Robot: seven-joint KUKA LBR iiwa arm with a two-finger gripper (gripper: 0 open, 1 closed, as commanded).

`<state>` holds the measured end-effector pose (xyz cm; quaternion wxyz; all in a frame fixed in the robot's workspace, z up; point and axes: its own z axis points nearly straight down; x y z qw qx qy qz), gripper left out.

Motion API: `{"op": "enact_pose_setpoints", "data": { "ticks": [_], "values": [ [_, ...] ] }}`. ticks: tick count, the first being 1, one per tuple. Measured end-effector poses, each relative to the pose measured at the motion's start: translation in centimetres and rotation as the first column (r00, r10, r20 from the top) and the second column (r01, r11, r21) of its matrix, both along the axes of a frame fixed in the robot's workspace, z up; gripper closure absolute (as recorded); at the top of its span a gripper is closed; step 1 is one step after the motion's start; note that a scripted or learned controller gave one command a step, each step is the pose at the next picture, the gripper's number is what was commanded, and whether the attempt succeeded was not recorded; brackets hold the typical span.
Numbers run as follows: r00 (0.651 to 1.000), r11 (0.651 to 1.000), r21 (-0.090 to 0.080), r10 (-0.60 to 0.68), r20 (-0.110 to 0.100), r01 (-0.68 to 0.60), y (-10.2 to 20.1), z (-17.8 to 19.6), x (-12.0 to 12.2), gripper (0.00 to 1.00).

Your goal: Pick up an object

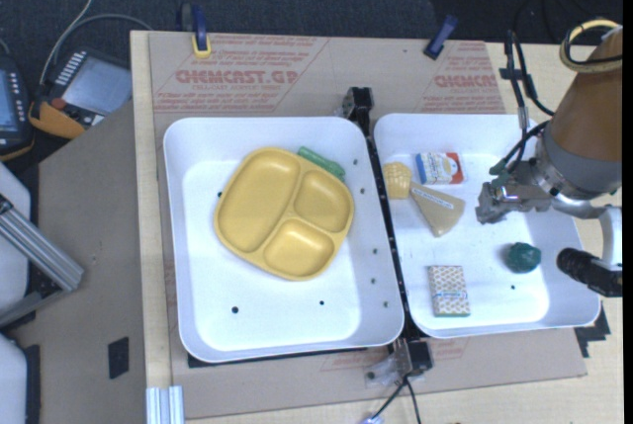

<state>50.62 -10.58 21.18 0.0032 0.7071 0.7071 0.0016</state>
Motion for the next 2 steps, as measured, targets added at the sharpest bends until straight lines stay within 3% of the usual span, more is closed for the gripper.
{"op": "enact_pose_setpoints", "data": {
  "ticks": [1,2],
  "values": [
    [1.0,1.0,0.001,0.0,-0.005,0.0,0.0,-0.4,0.0,1.0],
    [1.0,1.0,0.004,0.007,-0.005,-0.007,5.7,-0.4,1.0,1.0]
  ]
}}
